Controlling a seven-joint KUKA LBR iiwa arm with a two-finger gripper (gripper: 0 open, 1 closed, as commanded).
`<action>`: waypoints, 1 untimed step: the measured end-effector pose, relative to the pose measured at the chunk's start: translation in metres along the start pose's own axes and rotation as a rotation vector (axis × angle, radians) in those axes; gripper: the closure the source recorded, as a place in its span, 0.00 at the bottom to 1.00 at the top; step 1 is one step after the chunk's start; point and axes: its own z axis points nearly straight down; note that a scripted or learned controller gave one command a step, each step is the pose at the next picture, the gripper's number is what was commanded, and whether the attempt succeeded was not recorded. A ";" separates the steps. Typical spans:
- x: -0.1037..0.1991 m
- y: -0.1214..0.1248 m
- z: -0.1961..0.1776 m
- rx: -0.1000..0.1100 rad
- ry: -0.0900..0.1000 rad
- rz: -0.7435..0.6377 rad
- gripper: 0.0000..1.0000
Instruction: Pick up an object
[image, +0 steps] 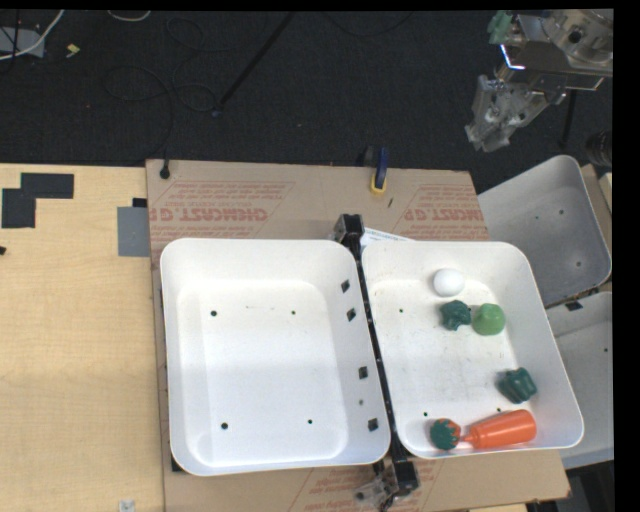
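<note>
Two white bins side by side on a counter, pincer (500, 110) raised at upper right.
In the right bin (420, 345): white ball (447, 282), green ball (488, 319) touching a dark green piece (455, 315), another dark green piece (517, 384), orange carrot (498, 429) along the near wall.

The claw (492, 128) was a pale grey, metallic assembly, blocky and angular, seen against a dark background. Its lower part looked lighter, almost whitish, with faceted edges and small dark recesses between the pieces. Directly above it sat a darker grey housing with a flat horizontal bar across it. A small patch of greenish-blue showed on the upper side of that housing, beside a bright white highlight. Finer details such as screws or cables were too blurred to make out
</note>
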 end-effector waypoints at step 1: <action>-0.025 -0.013 0.000 0.001 0.000 0.000 1.00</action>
